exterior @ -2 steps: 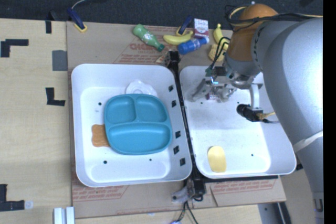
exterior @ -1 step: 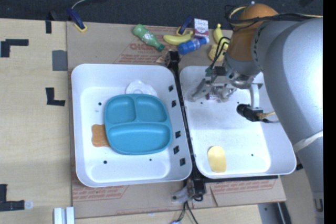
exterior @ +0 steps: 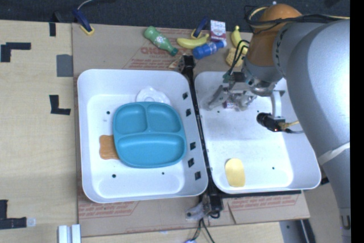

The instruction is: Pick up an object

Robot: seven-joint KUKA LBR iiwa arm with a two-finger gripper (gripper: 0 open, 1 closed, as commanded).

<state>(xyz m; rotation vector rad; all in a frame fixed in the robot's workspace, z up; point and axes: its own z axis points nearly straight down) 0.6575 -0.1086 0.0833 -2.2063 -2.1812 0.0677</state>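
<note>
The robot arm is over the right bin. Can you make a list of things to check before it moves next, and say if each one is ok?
1. Something to pick sits in the right bin: ok, a yellow object lies near its front edge.
2. Tool is over that bin: ok, near the back.
3. Tool is above the yellow object: not ok, the object lies well toward the front.
4. Yellow object has free space around it: ok, nothing touches it.
5. Tool carries nothing: cannot tell, too blurred.
6. Blue divided plate is out of the way: ok, it sits in the left bin.
</note>
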